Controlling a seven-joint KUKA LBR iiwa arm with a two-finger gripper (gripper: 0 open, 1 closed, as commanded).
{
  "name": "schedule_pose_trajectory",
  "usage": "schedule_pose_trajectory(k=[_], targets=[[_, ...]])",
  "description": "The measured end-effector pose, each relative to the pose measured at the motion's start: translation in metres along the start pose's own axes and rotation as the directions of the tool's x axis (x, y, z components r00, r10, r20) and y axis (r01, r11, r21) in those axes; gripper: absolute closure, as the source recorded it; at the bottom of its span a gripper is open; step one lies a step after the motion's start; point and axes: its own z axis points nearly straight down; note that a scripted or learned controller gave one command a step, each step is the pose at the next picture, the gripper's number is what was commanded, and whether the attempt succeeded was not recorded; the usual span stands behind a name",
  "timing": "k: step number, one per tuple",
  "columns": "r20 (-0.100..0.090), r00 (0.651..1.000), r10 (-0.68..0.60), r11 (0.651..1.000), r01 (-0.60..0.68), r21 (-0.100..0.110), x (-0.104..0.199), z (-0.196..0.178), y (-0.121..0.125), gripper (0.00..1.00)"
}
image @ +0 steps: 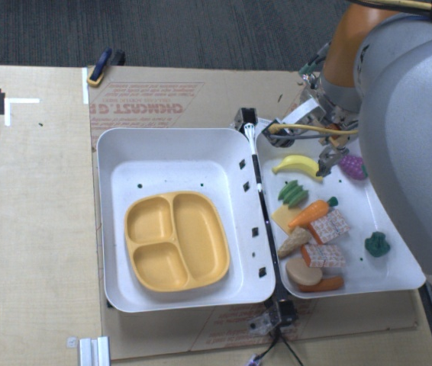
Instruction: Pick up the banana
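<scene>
A pale wooden bench carries a flattened brown cardboard sheet, on which two shallow white plastic bins sit side by side, the left bin touching the right bin; a blue-and-yellow clip lies at the cardboard's far corner

Yellow banana, orange carrot, purple grapes, yellow tray.

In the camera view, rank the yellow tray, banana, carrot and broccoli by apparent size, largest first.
1. yellow tray, largest by far
2. banana and carrot: similar length, too close to rank
3. broccoli, smallest
</scene>
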Motion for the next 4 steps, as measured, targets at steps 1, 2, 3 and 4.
schedule_pose_trajectory(k=[1,2,3,4], targets=[[0.000,1.000,0.000,1.000,0.000,0.000,0.0000,0.0001,-0.0001,0.00],[0.000,1.000,0.000,1.000,0.000,0.000,0.0000,0.0001,-0.0001,0.00],[0.000,1.000,0.000,1.000,0.000,0.000,0.0000,0.0001,-0.0001,0.00],[0.000,1.000,0.000,1.000,0.000,0.000,0.0000,0.0001,-0.0001,0.00]])
